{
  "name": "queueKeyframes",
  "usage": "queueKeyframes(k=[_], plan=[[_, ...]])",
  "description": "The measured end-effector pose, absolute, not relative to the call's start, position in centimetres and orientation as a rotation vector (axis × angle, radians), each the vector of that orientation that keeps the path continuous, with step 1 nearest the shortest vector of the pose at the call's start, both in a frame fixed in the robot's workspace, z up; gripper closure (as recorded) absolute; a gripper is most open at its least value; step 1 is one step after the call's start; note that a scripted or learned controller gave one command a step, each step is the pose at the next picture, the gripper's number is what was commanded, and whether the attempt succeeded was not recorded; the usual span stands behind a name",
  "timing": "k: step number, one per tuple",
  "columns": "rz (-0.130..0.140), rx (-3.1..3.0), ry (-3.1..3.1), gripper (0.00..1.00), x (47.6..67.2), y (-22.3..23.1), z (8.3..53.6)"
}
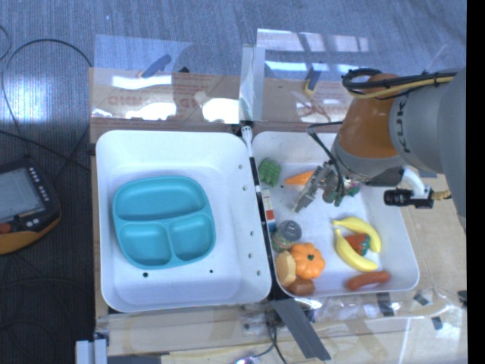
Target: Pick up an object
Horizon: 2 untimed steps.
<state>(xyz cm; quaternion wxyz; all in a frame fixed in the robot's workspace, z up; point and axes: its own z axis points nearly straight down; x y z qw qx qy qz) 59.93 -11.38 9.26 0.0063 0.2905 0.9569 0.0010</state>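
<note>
My gripper (317,196) hangs over the middle of the right bin (402,237), fingers spread and pointing down-left, with nothing between them. An orange carrot (298,178) lies just to its upper left, close to one finger. A green broccoli piece (270,171) sits by the bin's left wall. Below the gripper are a grey round can (289,230), an orange pumpkin (308,259), a tan bread-like piece (286,267), a yellow banana (356,252) with a red fruit (358,241) on it, and a red sausage (367,280).
The left bin (227,158) holds a teal three-compartment tray (163,220). A divider rail (258,203) runs between the bins. Clear plastic walls stand behind both bins. A handheld controller (23,199) lies off the bench at left.
</note>
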Motion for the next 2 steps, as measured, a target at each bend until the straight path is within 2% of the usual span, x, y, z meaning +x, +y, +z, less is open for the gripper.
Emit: queueKeyframes(k=[1, 2], plan=[[0.002, 0.908, 2.99, 0.0, 60.0, -11.4, 9.1], [-0.001, 1.05, 2.946, 0.0, 62.4, -9.8, 9.1]])
